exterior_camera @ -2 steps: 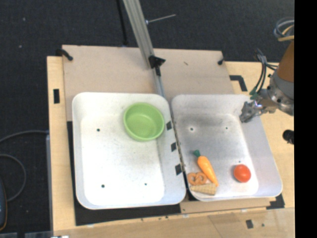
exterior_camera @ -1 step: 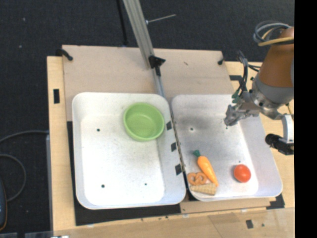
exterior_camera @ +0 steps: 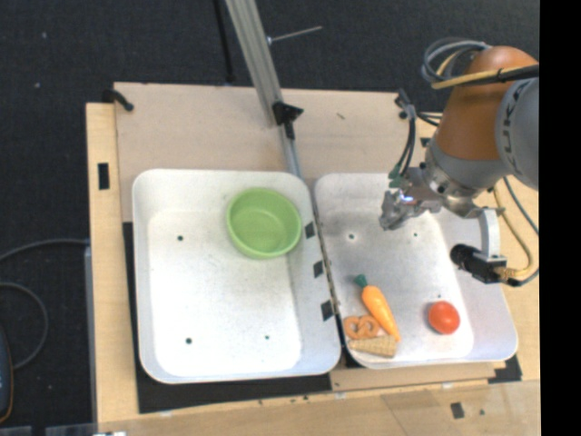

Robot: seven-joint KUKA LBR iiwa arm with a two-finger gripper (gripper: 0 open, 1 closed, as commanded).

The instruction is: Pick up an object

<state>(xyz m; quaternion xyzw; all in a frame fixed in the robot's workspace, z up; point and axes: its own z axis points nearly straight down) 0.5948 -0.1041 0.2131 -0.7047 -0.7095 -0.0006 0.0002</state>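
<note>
In the right bin [exterior_camera: 359, 203] an orange toy carrot [exterior_camera: 378, 306] with a green top lies near the front left. Just in front of it are a pretzel [exterior_camera: 359, 326] and a tan cracker [exterior_camera: 380, 346]. A red tomato [exterior_camera: 443, 317] sits at the front right. My gripper [exterior_camera: 396, 213] hangs over the far middle of the right bin, well behind the carrot, with nothing seen between its fingers. A green bowl [exterior_camera: 263, 222] stands upright at the back of the left bin [exterior_camera: 172, 271].
A grey metal strut [exterior_camera: 259, 57] slants down from the top to the gap between the bins. The bench's tan board [exterior_camera: 200, 125] runs behind both bins. The middle of the right bin lies bare between gripper and carrot.
</note>
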